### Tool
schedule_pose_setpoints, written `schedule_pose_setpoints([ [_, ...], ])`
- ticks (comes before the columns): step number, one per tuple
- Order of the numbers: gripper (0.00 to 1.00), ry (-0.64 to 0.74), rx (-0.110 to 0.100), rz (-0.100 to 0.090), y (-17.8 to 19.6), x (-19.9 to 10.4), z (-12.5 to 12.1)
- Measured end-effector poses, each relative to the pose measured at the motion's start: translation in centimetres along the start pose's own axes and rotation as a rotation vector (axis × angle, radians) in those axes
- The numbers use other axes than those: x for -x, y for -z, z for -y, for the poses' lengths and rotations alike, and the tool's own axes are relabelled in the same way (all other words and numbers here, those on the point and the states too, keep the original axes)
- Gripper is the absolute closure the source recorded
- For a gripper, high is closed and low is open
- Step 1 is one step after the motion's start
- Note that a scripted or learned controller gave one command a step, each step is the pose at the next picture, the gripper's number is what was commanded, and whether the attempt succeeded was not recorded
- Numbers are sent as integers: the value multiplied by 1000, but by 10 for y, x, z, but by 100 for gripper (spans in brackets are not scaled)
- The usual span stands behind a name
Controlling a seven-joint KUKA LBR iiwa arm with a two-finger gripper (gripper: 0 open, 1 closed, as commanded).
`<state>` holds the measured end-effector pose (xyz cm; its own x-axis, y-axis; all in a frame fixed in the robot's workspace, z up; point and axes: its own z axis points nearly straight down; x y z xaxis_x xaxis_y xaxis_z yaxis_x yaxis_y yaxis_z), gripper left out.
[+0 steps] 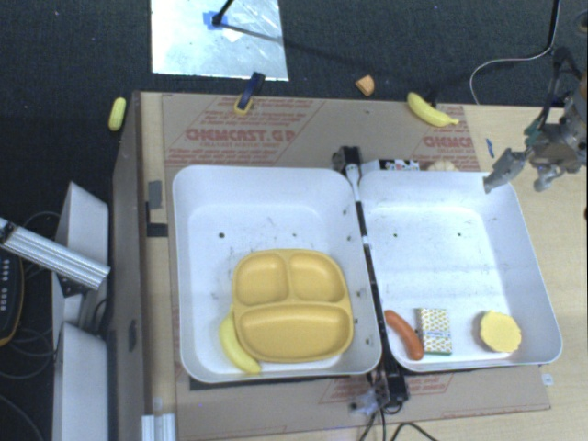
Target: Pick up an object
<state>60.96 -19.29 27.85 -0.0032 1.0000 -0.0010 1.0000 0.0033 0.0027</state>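
Camera view: metal fingers (pixel 520 166) apart, empty, above right bin's (pixel 524 246) smooth white rim.

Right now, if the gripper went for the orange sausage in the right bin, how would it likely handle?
The sausage looks smooth and rounded, so it may roll or slip between fingers. It lies beside the small box near the right bin front wall, which could crowd a grasp. It is probably light, likely a plastic toy. The gripper hangs at the bin's far corner.
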Motion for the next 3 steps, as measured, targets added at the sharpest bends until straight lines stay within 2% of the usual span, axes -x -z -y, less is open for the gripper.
schedule_pose_setpoints([
  [1,0,-2,-5,-2,-159,13,4],
  [2,0,-2,-2,-1,-165,13,19],
  [3,0,0,-1,-3,-193,12,-60],
])
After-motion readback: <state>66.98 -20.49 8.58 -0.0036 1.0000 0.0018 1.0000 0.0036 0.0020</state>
